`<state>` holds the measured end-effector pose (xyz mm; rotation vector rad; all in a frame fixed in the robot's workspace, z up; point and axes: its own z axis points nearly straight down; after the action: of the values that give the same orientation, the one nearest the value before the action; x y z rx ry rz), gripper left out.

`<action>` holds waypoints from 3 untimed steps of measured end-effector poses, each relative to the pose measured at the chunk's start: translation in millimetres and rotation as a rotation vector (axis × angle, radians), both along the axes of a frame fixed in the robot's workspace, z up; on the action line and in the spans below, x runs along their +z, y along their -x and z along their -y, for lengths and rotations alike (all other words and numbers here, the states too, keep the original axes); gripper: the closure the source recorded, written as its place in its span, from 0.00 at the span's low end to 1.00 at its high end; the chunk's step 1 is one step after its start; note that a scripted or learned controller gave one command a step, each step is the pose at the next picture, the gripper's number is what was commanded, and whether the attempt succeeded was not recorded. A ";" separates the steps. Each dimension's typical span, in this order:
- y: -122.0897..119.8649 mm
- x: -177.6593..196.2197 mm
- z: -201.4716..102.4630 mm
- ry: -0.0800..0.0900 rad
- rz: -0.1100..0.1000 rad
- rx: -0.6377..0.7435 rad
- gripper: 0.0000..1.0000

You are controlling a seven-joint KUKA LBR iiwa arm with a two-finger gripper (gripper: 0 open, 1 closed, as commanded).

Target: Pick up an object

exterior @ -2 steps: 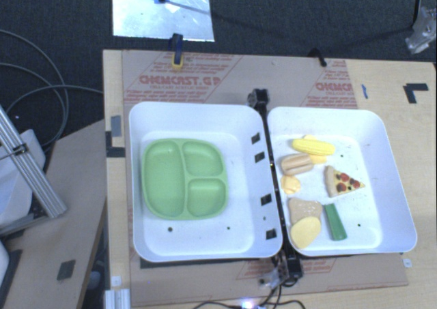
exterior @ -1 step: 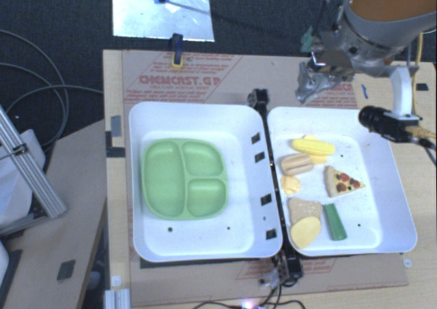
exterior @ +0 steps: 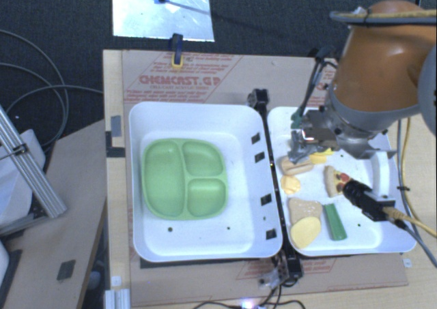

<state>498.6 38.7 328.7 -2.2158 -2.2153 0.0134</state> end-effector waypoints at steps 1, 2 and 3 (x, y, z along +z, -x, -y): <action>-4.6 17.0 -0.1 -0.001 0.017 0.001 1.00; 11.4 46.4 24.2 0.000 0.018 -0.001 1.00; -3.0 215.4 13.6 -0.002 0.034 0.006 1.00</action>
<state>501.6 25.0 544.1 -2.2256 -2.2378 -0.0272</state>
